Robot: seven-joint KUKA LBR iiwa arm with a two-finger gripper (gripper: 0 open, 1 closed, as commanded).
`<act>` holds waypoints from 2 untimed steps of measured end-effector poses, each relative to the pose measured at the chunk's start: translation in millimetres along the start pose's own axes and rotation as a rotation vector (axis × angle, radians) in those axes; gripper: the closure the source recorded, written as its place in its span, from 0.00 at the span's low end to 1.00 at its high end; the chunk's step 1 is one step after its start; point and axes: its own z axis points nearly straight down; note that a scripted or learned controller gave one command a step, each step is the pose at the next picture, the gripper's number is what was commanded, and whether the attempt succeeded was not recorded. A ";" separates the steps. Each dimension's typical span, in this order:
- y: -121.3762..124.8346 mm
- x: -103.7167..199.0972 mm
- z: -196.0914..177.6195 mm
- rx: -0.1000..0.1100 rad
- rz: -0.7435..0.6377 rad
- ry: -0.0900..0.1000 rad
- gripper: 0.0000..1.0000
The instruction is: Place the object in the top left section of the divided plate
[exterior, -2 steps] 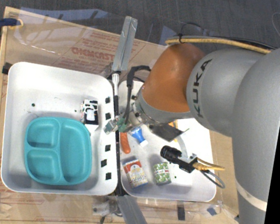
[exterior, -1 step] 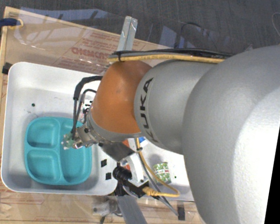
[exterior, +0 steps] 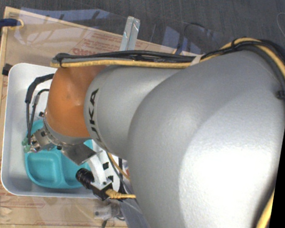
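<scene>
Most of the teal plastic divided plate in the white bin sits under the grey arm; a blind release could miss its section.

Grey arm, orange band, black lettering, black and yellow cables along casing.

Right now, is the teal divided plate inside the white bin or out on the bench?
Inside. The teal divided plate lies within the white bin, whose walls surround it; the arm covers its right part.
</scene>
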 end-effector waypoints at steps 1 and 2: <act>-0.1 -0.4 0.0 0.000 0.001 0.000 0.00; 23.0 -10.9 -64.4 -0.003 -0.226 -0.001 0.00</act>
